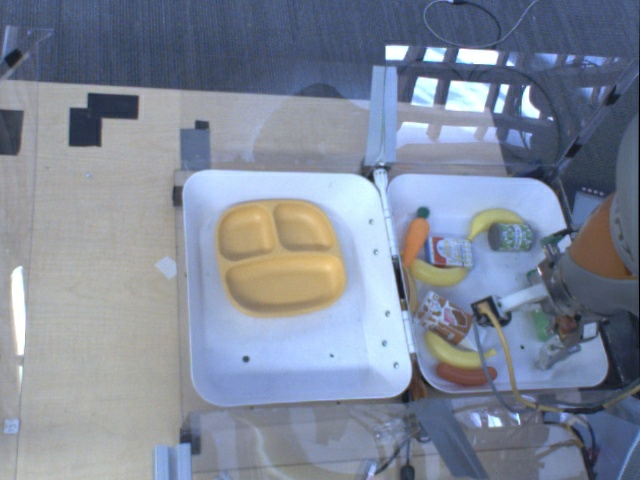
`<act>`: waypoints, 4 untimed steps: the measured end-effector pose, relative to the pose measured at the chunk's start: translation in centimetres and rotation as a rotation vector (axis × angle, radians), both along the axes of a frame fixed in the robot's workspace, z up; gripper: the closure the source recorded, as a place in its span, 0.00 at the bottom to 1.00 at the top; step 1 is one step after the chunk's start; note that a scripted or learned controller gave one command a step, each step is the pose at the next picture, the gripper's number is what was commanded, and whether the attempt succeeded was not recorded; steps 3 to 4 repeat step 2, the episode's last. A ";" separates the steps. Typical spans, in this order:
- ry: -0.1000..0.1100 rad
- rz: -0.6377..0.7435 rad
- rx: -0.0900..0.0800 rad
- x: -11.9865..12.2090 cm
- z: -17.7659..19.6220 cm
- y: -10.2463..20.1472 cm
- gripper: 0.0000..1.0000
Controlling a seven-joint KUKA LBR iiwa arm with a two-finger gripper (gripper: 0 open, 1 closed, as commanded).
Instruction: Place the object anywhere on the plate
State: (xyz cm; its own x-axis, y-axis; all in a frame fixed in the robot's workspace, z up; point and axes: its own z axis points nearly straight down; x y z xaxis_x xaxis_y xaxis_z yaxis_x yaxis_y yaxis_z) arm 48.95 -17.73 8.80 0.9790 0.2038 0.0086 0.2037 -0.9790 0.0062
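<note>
A yellow plate (281, 256) with three compartments lies in the left bin (300, 368), with nothing on it. The right bin (585, 373) holds a carrot (415, 240), a yellow banana (494, 220), a green can (512, 236), a small juice carton (452, 253), a second banana (440, 273), a red-and-white snack packet (443, 316), a third banana (452, 350) and a red sausage (465, 374). My gripper (556, 353) hangs low over the right bin's near right corner, beside a small green item (541, 323). I see nothing held in it.
The arm's grey wrist with its orange band (605, 248) covers the right bin's right edge. A yellow cable (505, 358) loops over the bin's front part. A ridge (392, 268) divides the two bins. Wooden bench top (90, 268) spreads to the left.
</note>
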 end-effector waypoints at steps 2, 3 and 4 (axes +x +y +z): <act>-0.001 0.243 0.001 0.1 0.1 4.0 0.00; -0.001 0.243 0.001 0.1 0.1 4.0 0.00; -0.001 0.243 0.001 0.1 0.1 4.0 0.00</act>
